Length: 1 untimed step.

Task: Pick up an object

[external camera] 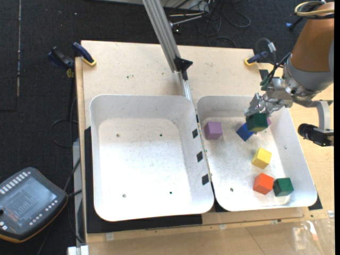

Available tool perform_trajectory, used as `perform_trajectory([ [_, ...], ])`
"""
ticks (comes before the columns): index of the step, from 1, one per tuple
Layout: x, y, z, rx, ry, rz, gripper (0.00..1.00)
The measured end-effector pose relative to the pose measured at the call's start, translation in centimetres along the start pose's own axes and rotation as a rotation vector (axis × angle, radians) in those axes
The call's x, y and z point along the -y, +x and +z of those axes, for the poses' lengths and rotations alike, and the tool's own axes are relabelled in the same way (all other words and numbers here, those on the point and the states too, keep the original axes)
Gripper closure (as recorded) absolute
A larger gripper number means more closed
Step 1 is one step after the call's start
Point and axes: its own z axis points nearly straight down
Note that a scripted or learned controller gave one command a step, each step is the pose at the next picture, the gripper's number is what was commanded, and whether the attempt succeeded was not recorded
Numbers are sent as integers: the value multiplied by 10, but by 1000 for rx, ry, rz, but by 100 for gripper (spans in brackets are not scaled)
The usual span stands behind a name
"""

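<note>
My gripper (257, 114) hangs over the back part of the right bin (297, 147). It is shut on a dark green block (258, 122), which sits between the fingertips and looks lifted off the bin floor. Just below and left of it a blue block (244, 134) lies on the floor, partly covered by the green one. In the same bin are a purple cube (213, 130) near the left wall, a yellow cube (261, 158) in the middle, and an orange cube (263, 184) touching a second green cube (283, 186) at the front.
The left bin (101, 142) stands beside the right one, sharing a middle wall. A slanted metal rail (162, 25) runs from the back down to the bins' junction. Clamps sit at the bench's back corners, and a teach pendant (26, 203) lies at the front left.
</note>
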Motion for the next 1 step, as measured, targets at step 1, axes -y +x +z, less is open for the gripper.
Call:
perform_trajectory([
  [1, -9, 62, 0, -1, 0, -1, 100],
])
